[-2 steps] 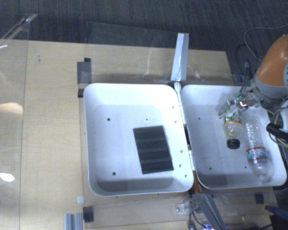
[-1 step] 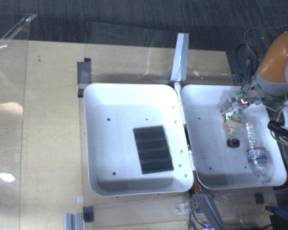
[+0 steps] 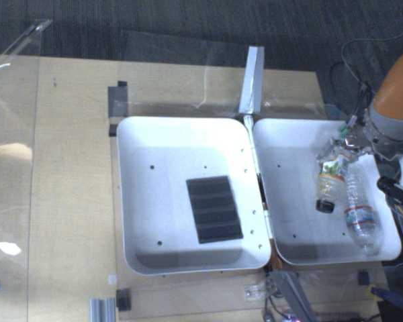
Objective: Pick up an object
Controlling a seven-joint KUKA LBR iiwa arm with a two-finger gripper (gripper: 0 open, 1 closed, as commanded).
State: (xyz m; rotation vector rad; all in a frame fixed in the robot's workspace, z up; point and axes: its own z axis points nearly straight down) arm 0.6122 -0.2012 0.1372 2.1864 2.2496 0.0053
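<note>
1. Toward the right bin's point(image 3: 289, 247) far-right side, a small dark-capped bottle point(image 3: 328, 188) hangs neck-down, its long axis running roughly up the view.
2. Directly above it the gripper point(image 3: 340, 154) clamps the bottle's upper end, as best the slanted view shows.
3. Just beside it lies a clear plastic bottle point(image 3: 359, 213).
4. Glare and clutter blur the grip; the left bin holds a black ridged pad point(image 3: 214, 208).

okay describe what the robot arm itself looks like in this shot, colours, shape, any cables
The arm enters from the right edge: a rounded orange band over a grey ring-shaped wrist section. Below it, a metallic pincer of small silvery parts reaches over the right bin. A thin dark cable loops on the bench behind the arm. No markings are legible.
</note>
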